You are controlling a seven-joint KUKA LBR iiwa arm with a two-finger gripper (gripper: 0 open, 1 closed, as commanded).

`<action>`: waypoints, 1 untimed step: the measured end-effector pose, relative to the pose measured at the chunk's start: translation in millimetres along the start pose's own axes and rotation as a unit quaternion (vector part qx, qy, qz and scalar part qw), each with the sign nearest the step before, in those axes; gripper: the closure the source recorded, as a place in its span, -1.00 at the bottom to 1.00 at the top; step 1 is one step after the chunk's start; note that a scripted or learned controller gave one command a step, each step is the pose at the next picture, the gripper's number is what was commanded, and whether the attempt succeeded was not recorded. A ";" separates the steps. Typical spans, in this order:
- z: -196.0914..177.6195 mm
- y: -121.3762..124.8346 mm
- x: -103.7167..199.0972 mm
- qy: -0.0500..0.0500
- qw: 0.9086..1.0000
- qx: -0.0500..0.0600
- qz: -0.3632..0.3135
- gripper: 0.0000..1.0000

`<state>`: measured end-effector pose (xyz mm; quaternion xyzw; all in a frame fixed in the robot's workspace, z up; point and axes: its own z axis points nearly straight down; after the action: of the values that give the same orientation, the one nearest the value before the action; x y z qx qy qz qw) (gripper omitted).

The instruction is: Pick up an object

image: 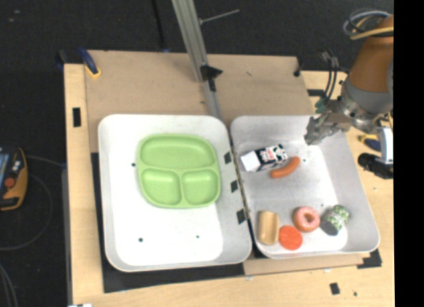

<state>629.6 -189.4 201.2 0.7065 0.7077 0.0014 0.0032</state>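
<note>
Ring-shaped pink donut (pixel 306 218), glossy sausage (pixel 285 167); metal gripper (pixel 317 130) above

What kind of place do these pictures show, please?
Probably a robotics lab bench for pick-up trials. A robot arm reaches over two white bins; the right bin holds toy food such as a doughnut, and the left bin holds a green divided plate.

Robotics lab; plywood bench (pixel 265 77); white bins (pixel 119 246); cables (pixel 40 166)
</note>
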 end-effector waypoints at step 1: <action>-8.9 0.8 -1.1 0.001 1.000 0.002 -0.001 1.00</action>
<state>630.3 -190.5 210.1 0.7062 0.7080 0.0005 0.0013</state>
